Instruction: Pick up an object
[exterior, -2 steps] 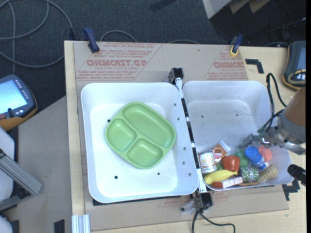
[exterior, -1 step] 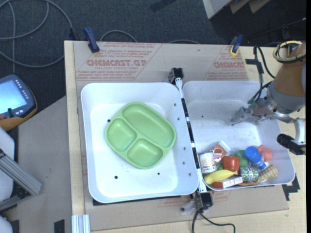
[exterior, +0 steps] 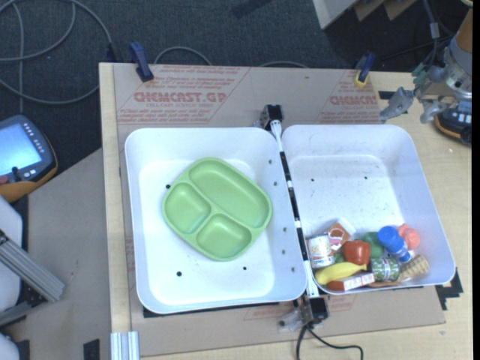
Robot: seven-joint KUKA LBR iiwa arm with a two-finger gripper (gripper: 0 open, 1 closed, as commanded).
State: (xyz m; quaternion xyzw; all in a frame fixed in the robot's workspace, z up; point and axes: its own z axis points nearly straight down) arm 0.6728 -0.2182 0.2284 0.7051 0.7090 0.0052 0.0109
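A green divided plate (exterior: 217, 208) lies in the left bin (exterior: 146, 201). Several small items are heaped in the near corner of the right bin (exterior: 352, 163): a yellow banana (exterior: 336, 274), a red piece (exterior: 357, 252), a blue-capped bottle (exterior: 392, 241), a small white can (exterior: 321, 251) and an orange piece (exterior: 409, 237). My gripper (exterior: 439, 88) hangs at the view's top right, beyond the right bin's far right corner and well away from the heap. Nothing is seen in it.
Two clamps (exterior: 139, 61) (exterior: 364, 68) hold the brown board at its far edge. A black bracket (exterior: 272, 115) sits where the bins meet. A screen device (exterior: 22, 152) rests off the bench at left. Cables run across the dark floor behind.
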